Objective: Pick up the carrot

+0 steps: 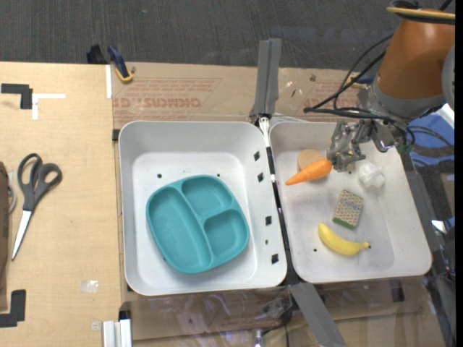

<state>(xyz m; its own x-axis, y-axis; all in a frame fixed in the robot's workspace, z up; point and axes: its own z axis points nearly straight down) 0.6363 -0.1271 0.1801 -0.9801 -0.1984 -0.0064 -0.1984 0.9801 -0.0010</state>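
Carrot [309,172] seen in right bin [405,262], far-left part, tip pointing left | gripper [346,154] poised at its thick right end, grip state cannot be told | closure best centred across carrot's body, clear of tan disc [307,157] behind.

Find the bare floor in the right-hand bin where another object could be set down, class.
In the right bin, bare floor lies left of the banana, below the carrot, and right of the sponge. The top is crowded: carrot, a white lump and the hand.
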